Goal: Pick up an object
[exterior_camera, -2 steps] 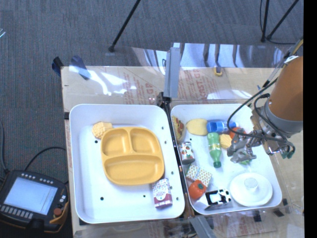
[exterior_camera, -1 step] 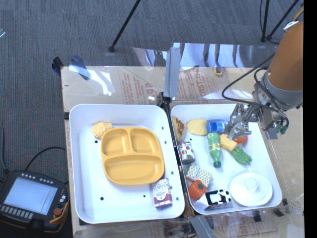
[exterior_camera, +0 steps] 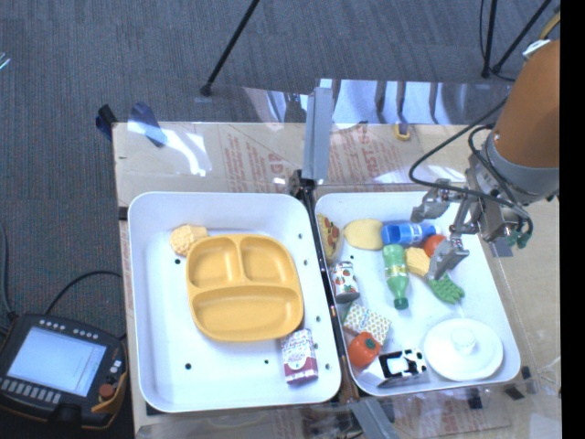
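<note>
Objects for picking lie mostly in the right bin [exterior_camera: 508,327], where my gripper [exterior_camera: 445,262] hangs over the upper right part of the clutter. My fingers stand apart at a moderate spread and nothing sits between them, so I hold nothing. One fingertip [exterior_camera: 437,269] points down just beside a small orange-red piece [exterior_camera: 431,242] and a yellow corn-like piece [exterior_camera: 418,262]; whether it touches either I cannot tell. A green ridged toy [exterior_camera: 447,289] lies just below my fingertips. Left of these, a green bottle [exterior_camera: 396,277] lies lengthwise, its cap toward the bin's near side, and a blue bottle [exterior_camera: 407,233] lies across the top of it, next to a pale yellow lemon-like shape [exterior_camera: 364,234]. A small can [exterior_camera: 345,281] rests by the bin's left wall. Toward the near edge lie a checkered pouch [exterior_camera: 366,321], a red pepper-like toy [exterior_camera: 364,349], a black-and-white item [exterior_camera: 400,364] and a round white lid or plate [exterior_camera: 464,347].

The left bin [exterior_camera: 146,337] carries a yellow divided tray [exterior_camera: 244,286], a small yellow waffle-like piece [exterior_camera: 186,238] touching its upper left corner, and a little red-and-white carton [exterior_camera: 299,356] just beside its near right corner.

My orange band [exterior_camera: 535,108] shows above the wrist at the right.
</note>
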Available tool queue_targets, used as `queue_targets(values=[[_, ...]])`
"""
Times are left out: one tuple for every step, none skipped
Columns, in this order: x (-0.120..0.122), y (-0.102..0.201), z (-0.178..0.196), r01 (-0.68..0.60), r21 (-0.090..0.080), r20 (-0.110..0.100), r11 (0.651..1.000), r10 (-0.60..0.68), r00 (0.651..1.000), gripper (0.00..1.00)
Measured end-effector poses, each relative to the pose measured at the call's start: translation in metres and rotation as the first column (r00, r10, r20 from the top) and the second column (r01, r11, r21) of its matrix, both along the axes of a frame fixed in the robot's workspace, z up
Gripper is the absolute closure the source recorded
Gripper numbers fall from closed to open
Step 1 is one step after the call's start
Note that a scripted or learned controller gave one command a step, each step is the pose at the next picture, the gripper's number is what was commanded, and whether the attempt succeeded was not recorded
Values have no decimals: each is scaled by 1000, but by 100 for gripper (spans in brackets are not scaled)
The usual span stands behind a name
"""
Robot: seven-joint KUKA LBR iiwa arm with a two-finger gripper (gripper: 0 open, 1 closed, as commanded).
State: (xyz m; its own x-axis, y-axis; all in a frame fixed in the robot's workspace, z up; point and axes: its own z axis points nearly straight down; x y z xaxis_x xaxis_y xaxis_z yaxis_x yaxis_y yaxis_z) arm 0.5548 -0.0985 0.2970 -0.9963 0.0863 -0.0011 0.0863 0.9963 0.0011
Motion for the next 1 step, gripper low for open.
queue_targets(values=[[54,-1,-211,-57,1,-2,998,57,998,0]])
